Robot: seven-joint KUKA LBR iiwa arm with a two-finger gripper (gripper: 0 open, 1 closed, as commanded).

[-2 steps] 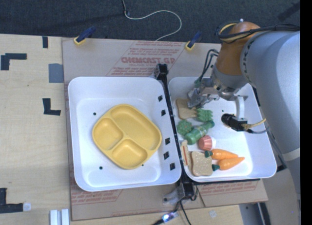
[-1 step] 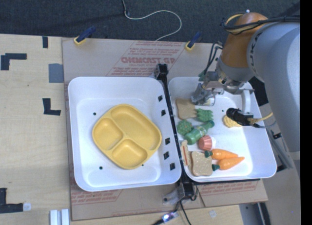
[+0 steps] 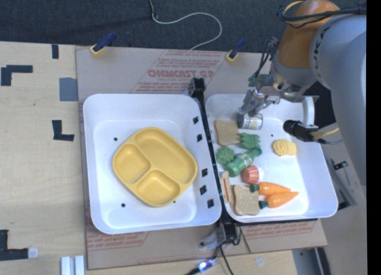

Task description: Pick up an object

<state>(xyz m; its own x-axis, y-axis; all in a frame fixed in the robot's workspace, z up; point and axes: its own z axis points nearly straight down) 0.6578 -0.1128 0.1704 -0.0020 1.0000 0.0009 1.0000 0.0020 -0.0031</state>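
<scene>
Several candidates: toy foods are crowded into the right bin (image 3: 315, 208), so that a pick can be tried on any of them.
Nearest object: a small silvery can (image 3: 252, 122) is seen lying on its side at the far end of the heap, just beside the gripper (image 3: 250, 112); it is judged the likeliest target.
Fingers: they are lowered right above the can, but whether they are spread or closed cannot be told, since the tips are blurred against it.
Neighbours: a bread slice (image 3: 225, 131) and green vegetables (image 3: 249, 141) are packed close below the can, leaving little room for a clean closing.
Looser pieces: a yellow corn piece (image 3: 284, 147) is set apart on bare floor; carrots (image 3: 277, 193) and a second bread slice (image 3: 246, 200) are stacked near the front wall.
Left bin (image 3: 95, 113): a yellow divided tray (image 3: 155, 165) is laid flat inside, possibly as a place for sorted items.
Desk (image 3: 36, 166): both bins are carried on cardboard, which is clamped at its far edge.
</scene>
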